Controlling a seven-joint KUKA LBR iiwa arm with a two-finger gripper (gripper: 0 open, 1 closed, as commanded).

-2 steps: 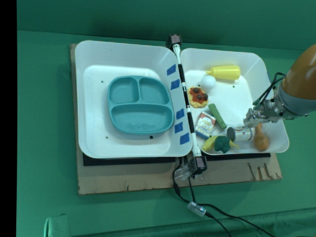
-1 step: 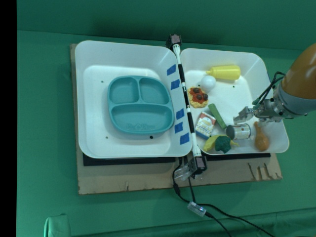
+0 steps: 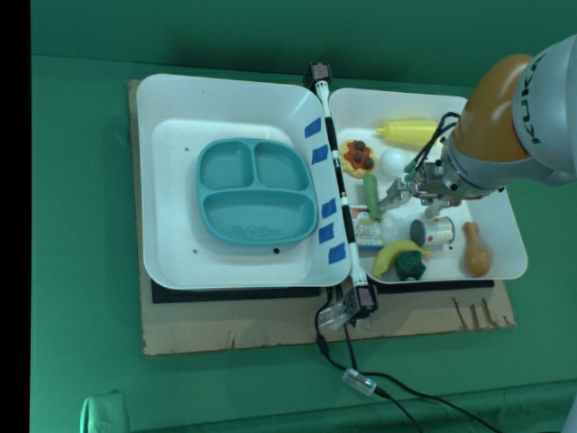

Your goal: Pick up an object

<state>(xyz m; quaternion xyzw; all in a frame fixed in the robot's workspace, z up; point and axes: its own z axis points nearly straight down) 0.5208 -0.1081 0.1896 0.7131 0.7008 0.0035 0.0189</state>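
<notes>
While the arm (image 3: 532, 106) reaches in over the right bin (image 3: 505, 233), its gripper (image 3: 397, 193) hangs low among a crowd of toy food, just beside the egg (image 3: 393, 161), which serves as the landmark; the fingers look narrowly parted and nothing shows between them, though the slant makes their exact spread hard to read. Left of the egg lies the small pizza slice (image 3: 357, 156), and just below and left of it the green cucumber (image 3: 371, 196) lies lengthwise, close to the fingertips and possibly touching them. Above and right of the egg rests the yellow mustard bottle (image 3: 407, 132), partly crossed by black cables (image 3: 433, 142) that run along the wrist. Below the egg, past the gripper, a tin can (image 3: 433, 233) lies on its side, with the banana (image 3: 392, 254) and a dark green broccoli (image 3: 411, 265) touching one another further down near the bin's front rim. A small printed carton (image 3: 368, 233) sits left of the banana, against the divider (image 3: 343, 188). Well to the lower right of the egg lies the brown drumstick (image 3: 475, 251). Far left of the egg, across the divider with its blue tape patches, the left bin (image 3: 171, 152) holds a teal sectioned plate (image 3: 257, 191)
</notes>
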